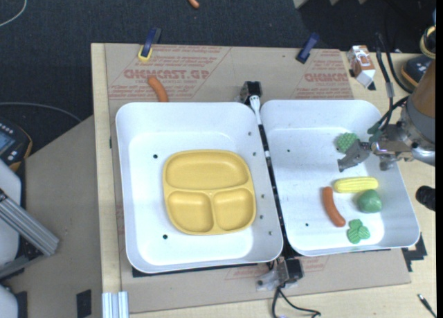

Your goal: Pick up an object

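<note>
The gripper [361,156] hangs over the right bin [304,171], fingers spread apart and gripping nothing, just above the corn cob [356,184].

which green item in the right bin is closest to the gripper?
The leafy green piece at the bin's far side, just left of the gripper. The round green one and the small one lie nearer the front rim.

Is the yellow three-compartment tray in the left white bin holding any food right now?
Empty. All three compartments of the yellow tray show bare yellow plastic; the toy foods I see in bins lie in the right bin.
</note>
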Available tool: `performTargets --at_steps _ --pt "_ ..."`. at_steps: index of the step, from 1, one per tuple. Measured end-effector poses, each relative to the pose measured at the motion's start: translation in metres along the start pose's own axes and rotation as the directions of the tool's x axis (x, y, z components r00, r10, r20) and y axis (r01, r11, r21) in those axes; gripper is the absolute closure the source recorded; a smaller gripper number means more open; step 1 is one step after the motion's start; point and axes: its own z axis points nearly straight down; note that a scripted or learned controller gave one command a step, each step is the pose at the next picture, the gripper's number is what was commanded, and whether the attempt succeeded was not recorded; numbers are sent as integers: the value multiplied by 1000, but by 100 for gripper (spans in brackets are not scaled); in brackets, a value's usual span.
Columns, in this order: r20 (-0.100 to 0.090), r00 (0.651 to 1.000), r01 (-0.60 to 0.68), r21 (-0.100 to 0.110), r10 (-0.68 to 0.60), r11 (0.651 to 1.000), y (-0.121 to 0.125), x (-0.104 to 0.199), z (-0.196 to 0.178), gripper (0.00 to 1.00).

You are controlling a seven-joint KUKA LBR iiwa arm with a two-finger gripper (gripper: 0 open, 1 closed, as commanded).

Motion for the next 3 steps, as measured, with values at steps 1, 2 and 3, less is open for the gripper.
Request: performTargets --at_steps 1,2,3 --pt "2 1000 3 -13 -3 1000 2 0 -6 0" --pt "0 1000 3 -6 -3 1000 2 6 38 0" --pt "-1 1000 2 -5 -2 1000 -6 3 98 0"
